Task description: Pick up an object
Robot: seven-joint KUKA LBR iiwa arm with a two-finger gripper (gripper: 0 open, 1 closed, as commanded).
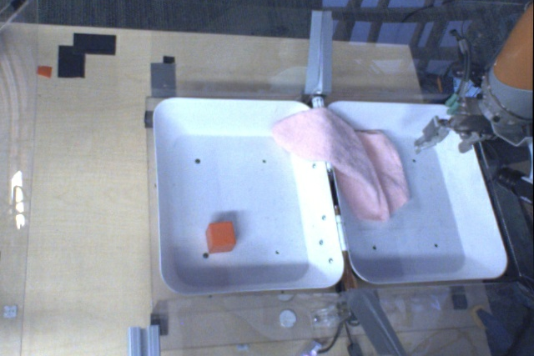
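Observation:
A pink cloth (pixel 355 161) lies draped across the divider between the two bins, most of it in the right bin (pixel 450 250) and one corner in the left bin (pixel 250 137). A small orange cube (pixel 221 237) sits near the front of the left bin. My gripper (pixel 445 137) hangs over the right bin's far right part, to the right of the cloth and apart from it. It is open, its two fingers (pixel 427 134) are spread, and nothing is between them.
A grey metal post (pixel 319 54) stands behind the gap between the bins. Black and orange markers (pixel 79 54) lie on the wooden bench at the far left. The arm's orange band (pixel 513 62) is at the right edge.

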